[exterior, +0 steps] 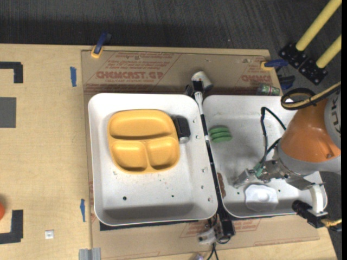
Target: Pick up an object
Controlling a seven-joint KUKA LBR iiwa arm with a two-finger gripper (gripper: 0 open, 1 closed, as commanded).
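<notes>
In the left bin (142,201) lies a yellow divided plate (143,140), and a small black object (181,128) rests against its right edge. The right bin (241,112) holds a green ridged object (220,134) near its far left and a white rounded object (260,195) near its front wall. My gripper (245,176) is low inside the right bin, just above and left of the white object. The orange-banded wrist (308,141) hides the bin's right side. Nothing is visibly held.
A black cable (267,124) loops from the arm over the right bin. The divider ridge (209,156) separates the bins. Blue clamps (100,45) pin the cardboard at the back. Yellow poles (321,18) stand at the far right.
</notes>
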